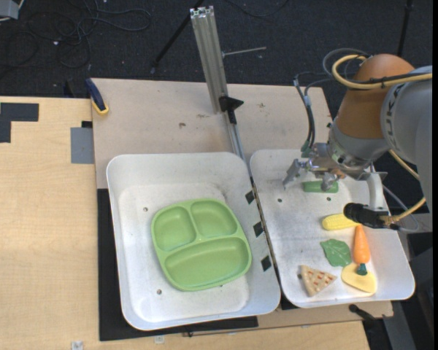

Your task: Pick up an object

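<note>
We see the gripper at twelve o'clock in the right bin — jaws spread, over a green piece; corn, carrot lie at four o'clock.

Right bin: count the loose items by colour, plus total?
In the right bin:
Green: 2, a small piece by the gripper and a leaf
Yellow: 2, corn and a wedge
Orange: 1, carrot
Tan: 1, pizza slice
Total: 6
</note>
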You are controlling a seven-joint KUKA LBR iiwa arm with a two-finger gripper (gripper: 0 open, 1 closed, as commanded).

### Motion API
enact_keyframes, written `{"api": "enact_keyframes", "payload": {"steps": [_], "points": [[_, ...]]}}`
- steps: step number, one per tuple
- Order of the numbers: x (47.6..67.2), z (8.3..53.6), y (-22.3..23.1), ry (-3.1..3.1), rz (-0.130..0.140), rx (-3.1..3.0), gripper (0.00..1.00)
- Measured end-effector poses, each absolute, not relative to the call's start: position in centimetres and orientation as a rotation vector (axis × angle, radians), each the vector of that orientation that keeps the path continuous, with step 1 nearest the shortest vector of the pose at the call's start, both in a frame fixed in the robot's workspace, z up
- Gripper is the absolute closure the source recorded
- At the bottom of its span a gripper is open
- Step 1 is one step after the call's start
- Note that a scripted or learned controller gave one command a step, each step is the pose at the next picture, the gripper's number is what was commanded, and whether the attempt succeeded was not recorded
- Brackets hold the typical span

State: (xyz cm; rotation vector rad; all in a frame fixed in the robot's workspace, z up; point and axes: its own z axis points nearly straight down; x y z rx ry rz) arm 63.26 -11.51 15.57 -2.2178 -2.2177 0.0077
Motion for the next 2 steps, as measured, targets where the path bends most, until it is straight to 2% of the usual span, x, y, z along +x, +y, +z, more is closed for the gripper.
{"api": "enact_keyframes", "payload": {"steps": [1, 2], "points": [[63.0, 9.6, -10.6, -2.217, 0.008, -2.215, 0.00], [63.1, 11.1, -10.8, -2.216, 0.004, -2.222, 1.00]]}}
